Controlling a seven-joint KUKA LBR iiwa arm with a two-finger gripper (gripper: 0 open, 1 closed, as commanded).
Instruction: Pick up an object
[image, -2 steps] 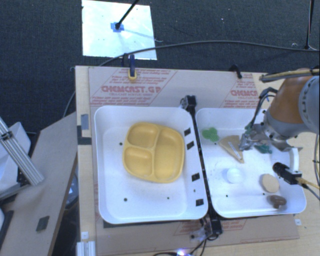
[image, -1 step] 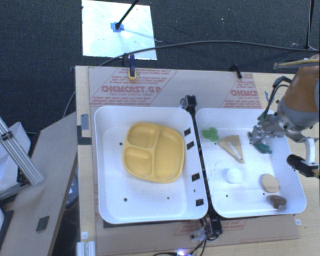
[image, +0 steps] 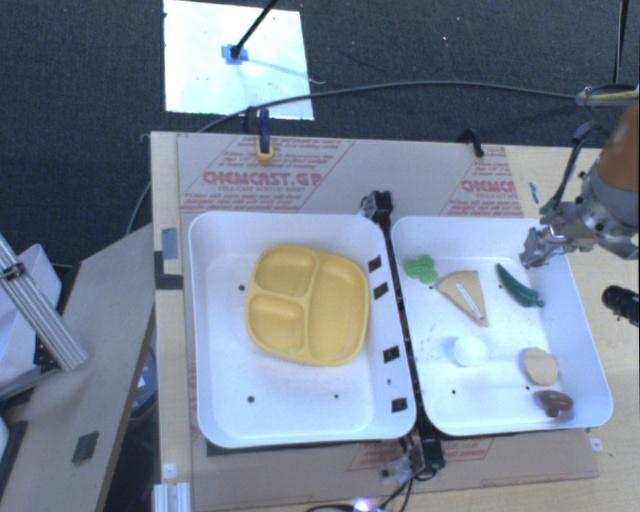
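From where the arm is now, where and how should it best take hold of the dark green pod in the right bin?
Grip the dark green pod across its narrow middle, coming straight down from above. It lies flat and slanted on the floor of the right bin, long and thin, so the claw should probably close across its width. Its lower end lies close to the bin's right wall; the middle has more room.

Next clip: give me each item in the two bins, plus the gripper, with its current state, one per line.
Yellow tray: flat in the left bin, compartments bare.
Green leafy piece: lying in the right bin, near the divider.
Tan wedge: lying flat, untouched.
Dark green pod: lying just below the gripper.
White ball: resting loose.
Beige round piece: lying flat.
Brown lump: by the bin's near corner.
Gripper: over the right bin, holding nothing visible.
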